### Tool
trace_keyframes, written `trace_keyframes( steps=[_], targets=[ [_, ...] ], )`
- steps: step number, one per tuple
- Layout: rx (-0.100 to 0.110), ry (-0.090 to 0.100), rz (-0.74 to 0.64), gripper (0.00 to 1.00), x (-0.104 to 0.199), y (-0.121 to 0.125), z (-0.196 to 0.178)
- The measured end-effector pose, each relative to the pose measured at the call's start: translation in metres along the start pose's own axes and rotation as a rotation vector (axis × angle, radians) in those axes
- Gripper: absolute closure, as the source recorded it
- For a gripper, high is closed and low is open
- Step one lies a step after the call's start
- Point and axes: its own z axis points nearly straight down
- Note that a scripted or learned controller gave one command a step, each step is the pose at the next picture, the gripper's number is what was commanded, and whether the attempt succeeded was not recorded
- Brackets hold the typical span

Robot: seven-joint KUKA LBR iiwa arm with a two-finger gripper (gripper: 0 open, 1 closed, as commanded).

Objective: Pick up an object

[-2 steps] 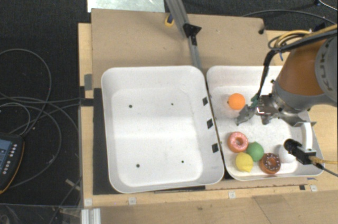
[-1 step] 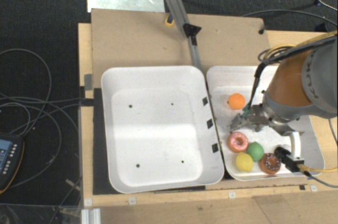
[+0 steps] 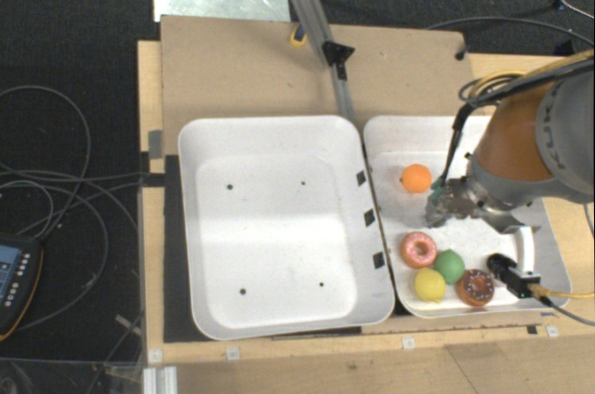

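Observation:
The right bin (image 3: 386, 141) holds an orange ball (image 3: 416, 177), a pink frosted donut (image 3: 419, 249), a green ball (image 3: 450, 266), a yellow ball (image 3: 429, 285) and a chocolate donut (image 3: 478, 287). My gripper (image 3: 439, 211) hangs low inside this bin, between the orange ball and the pink donut, just right of both. The wrist covers its fingers from above. I see nothing held in it.
The left bin (image 3: 279, 225) lies beside the right one, joined by black clips (image 3: 369, 216). A grey pole (image 3: 311, 6) slants in from the top toward the bins' shared edge. Cables lie on the floor at the left.

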Motion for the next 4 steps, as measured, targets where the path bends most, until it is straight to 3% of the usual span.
trace_keyframes(
  steps=[2, 3, 4],
  targets=[
    [-0.006, -0.002, -0.006, 1.0, 0.006, 0.013, -0.107],
    [-0.001, 0.001, -0.01, 1.0, 0.049, 0.028, -0.116],
    [-0.003, 0.002, -0.011, 1.0, 0.098, 0.06, -0.126]
  ],
)
